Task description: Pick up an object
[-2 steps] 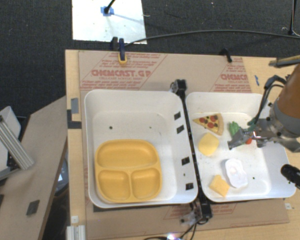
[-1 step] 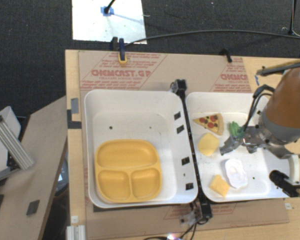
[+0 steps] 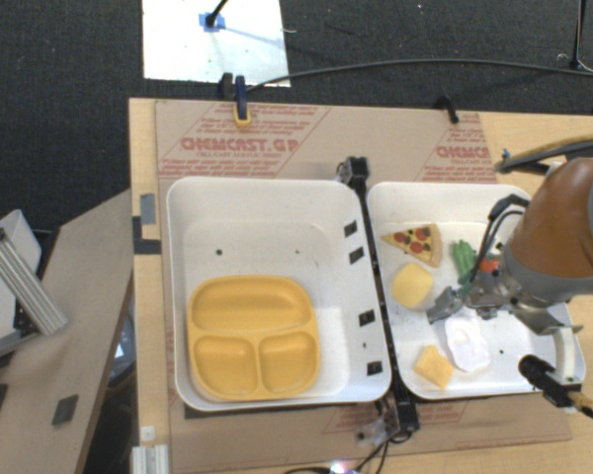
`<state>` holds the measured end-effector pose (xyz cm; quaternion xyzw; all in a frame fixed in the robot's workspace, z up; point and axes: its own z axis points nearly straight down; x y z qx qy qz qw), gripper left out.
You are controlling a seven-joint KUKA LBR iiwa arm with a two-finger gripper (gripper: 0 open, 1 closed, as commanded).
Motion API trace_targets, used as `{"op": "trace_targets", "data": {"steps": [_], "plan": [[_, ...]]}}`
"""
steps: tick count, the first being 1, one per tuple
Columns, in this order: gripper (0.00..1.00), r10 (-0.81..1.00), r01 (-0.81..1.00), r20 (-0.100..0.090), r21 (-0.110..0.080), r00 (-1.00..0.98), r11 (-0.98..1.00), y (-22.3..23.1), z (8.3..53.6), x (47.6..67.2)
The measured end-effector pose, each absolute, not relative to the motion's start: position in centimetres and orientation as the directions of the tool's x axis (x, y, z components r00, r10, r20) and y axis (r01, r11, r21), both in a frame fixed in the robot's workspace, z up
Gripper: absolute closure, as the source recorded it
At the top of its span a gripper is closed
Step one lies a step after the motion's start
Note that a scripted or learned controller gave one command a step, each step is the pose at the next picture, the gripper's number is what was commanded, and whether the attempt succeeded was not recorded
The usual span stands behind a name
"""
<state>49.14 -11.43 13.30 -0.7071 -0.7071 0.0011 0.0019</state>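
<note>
The right bin [image 3: 405,200] holds a pizza slice [image 3: 416,241], a pale yellow round piece [image 3: 412,286], a yellow cheese wedge [image 3: 434,366], a green vegetable [image 3: 464,259] and a flat white piece [image 3: 465,343]. My gripper [image 3: 453,304] hangs low in that bin, right of the round yellow piece and just above the white piece. The arm's orange band and grey wrist [image 3: 563,235] cover the bin's right side.
The left bin [image 3: 257,200] carries a yellow three-compartment tray [image 3: 254,336] at its front. A black divider with clips [image 3: 368,284] runs between the bins. Cables cross behind the bench, and a white sheet [image 3: 212,23] lies on the floor beyond.
</note>
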Motion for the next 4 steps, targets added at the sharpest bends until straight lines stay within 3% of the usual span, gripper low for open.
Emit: {"op": "trace_targets", "data": {"steps": [1, 2, 3, 4], "plan": [[0.0, 1.0, 1.0, -0.002, 0.004, -0.001, 0.001, -11.5, 8.3, 49.3], [1.0, 1.0, 1.0, -0.005, 0.017, -0.001, 0.001, -11.5, 9.9, 49.7], [1.0, 1.0, 1.0, -0.001, 0.007, -0.005, 0.005, -10.7, 15.8, 49.6], [1.0, 1.0, 1.0, -0.002, 0.009, -0.004, 0.004, -11.4, 22.0, 50.0]]}}
